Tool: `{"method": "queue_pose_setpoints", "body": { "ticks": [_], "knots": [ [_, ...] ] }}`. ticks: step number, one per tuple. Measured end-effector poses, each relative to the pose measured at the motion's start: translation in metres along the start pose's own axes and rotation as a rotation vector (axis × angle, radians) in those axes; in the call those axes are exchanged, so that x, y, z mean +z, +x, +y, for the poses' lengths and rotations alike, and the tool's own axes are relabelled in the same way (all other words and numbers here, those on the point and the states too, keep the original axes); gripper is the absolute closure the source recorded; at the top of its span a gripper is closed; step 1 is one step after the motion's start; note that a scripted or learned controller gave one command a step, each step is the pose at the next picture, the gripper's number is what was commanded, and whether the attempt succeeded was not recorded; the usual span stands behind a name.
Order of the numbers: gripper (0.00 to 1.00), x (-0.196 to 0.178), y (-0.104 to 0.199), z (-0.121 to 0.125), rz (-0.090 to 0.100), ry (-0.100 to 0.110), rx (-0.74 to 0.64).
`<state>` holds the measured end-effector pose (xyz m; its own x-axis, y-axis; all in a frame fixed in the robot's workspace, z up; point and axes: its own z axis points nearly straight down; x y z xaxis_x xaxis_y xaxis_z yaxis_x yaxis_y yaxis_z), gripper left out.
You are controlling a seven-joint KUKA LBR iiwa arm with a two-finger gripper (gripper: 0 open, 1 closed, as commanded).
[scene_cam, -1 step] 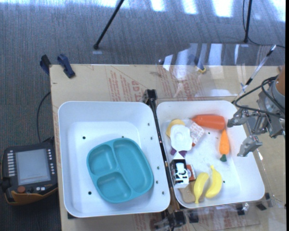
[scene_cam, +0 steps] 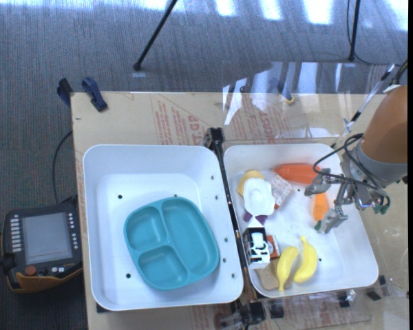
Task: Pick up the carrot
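Orange carrot (scene_cam: 320, 207) lies in right bin (scene_cam: 358, 260), near its right wall, between spread fingers of gripper (scene_cam: 330, 205), not lifted. Larger orange vegetable (scene_cam: 297, 173) near far wall. Two bananas (scene_cam: 296, 261) toward near edge. Teal divided plate (scene_cam: 171, 242) in left bin (scene_cam: 103, 177).

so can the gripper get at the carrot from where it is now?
Probably yes. The gripper hangs right over the right bin, the carrot lies beside it uncovered, nothing between them.
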<state>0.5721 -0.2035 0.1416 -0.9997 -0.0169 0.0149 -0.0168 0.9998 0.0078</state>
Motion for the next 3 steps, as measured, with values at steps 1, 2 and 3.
{"method": "queue_pose_setpoints", "body": {
  "ticks": [1,2,3],
  "knots": [
    [0.00,0.058,-0.020,-0.009,-0.008,0.002,0.173],
    [1.00,0.047,-0.023,-0.006,-0.012,0.001,0.167],
    [1.00,-0.008,0.011,0.065,-0.014,0.002,0.476]
  ]
}}
